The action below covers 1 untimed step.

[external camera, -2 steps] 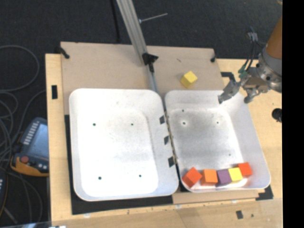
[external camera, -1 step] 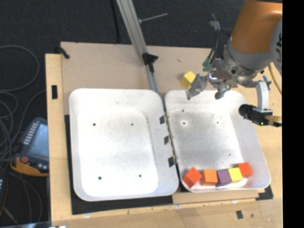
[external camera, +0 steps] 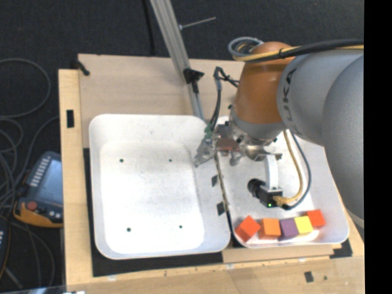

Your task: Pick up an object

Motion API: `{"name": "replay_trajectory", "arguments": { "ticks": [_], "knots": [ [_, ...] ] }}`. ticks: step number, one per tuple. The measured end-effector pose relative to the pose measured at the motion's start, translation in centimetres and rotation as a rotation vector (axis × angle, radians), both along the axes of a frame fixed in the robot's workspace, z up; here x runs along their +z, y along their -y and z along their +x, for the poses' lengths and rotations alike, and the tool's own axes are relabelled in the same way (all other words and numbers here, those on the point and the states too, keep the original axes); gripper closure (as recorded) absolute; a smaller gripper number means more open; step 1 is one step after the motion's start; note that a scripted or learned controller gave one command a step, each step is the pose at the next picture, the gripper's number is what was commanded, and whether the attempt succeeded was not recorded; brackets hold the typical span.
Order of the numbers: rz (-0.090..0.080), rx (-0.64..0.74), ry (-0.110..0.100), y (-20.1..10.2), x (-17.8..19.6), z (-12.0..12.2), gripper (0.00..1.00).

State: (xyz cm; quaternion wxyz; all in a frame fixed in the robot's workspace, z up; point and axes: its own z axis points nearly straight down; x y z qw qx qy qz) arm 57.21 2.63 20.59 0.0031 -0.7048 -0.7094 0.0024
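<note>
White bins [external camera: 153, 250] — tool [external camera: 222, 149] above divider

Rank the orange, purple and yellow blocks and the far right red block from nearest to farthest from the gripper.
Measured from the gripper, in the right bin's front row:
1. Orange block, left of centre.
2. Purple block, middle.
3. Yellow block, right of centre.
4. Red block, right end.

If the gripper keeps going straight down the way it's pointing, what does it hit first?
Probably the bare floor of the right bin. The gripper hangs near that bin's left wall, and the row of coloured blocks lies off to the near side. Depth is unclear from above.
</note>
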Motion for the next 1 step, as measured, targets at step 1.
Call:
{"name": "replay_trajectory", "arguments": {
  "ticks": [1],
  "knots": [
    [-0.001,-0.011,0.011,0.48,1.58,0.29,1.0]
  ]
}}
